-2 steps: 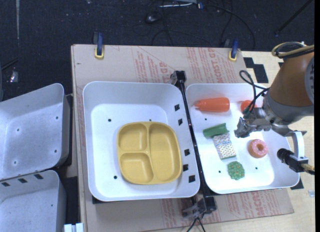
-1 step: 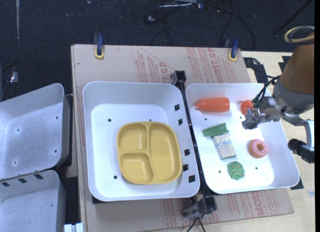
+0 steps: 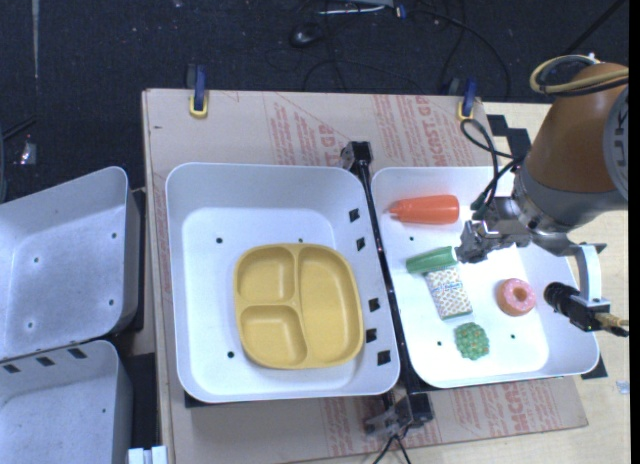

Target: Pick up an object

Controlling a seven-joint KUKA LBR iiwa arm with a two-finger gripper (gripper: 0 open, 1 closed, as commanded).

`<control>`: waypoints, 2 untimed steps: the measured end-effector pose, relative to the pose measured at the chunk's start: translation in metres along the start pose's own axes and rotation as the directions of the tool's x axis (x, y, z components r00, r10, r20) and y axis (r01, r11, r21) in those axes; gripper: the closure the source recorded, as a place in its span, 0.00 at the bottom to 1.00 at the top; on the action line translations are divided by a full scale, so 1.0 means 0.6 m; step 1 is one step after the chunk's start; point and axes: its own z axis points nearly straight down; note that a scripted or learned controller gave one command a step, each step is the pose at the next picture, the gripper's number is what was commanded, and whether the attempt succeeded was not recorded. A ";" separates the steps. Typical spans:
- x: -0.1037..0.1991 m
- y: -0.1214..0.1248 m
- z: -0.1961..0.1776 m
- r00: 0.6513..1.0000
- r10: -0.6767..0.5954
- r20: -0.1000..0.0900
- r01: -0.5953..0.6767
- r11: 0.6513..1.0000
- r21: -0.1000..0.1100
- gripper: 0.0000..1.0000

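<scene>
The right bin (image 3: 560, 357) holds an orange carrot (image 3: 425, 210) near its back, a green stick-shaped piece (image 3: 431, 259), a speckled white block (image 3: 449, 292), a green bumpy ball (image 3: 471, 340) and a pink donut (image 3: 517, 296). My gripper (image 3: 474, 243) hangs over the middle of this bin, just right of the green piece and below the carrot. Nothing shows between its fingers.
The left bin (image 3: 200, 252) contains a yellow divided plate (image 3: 298, 305). A black divider (image 3: 378, 272) runs between the bins. The grey arm with its orange band (image 3: 580, 137) comes in from the right. Grey trays (image 3: 60, 252) lie off the bench at left.
</scene>
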 end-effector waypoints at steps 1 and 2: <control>0.092 -0.015 -0.013 1.000 -0.001 -0.001 0.001 1.000 0.000 1.00; 0.183 -0.024 -0.028 1.000 -0.002 0.000 0.002 1.000 -0.001 1.00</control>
